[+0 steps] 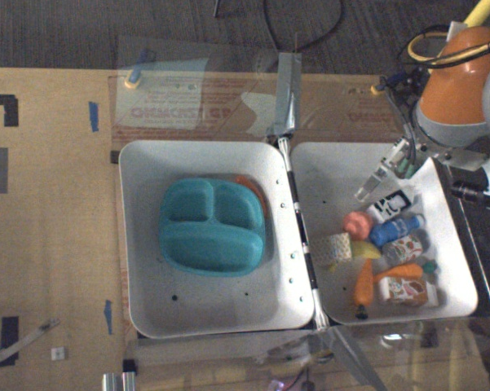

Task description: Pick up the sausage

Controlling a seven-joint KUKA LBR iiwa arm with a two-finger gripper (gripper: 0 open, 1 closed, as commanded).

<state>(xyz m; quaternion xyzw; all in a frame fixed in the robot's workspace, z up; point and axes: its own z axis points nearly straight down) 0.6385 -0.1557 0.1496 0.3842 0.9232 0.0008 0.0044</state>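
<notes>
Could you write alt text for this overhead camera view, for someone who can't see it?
A grey robot arm's two-finger gripper hovers in the right white bin above a cluster of small toy foods. The left white bin holds a teal divided plate.

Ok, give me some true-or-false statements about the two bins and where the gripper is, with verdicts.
1. The teal divided tray lies in the left bin. True.
2. The gripper hangs over the right bin. True.
3. The small items are piled in the left bin. False: they cluster in the right bin.
4. The orange carrot-like piece lies on the teal divided tray. False: it lies in the right bin.
5. The gripper is over the teal divided tray. False: it is above the right bin's upper part.
</notes>
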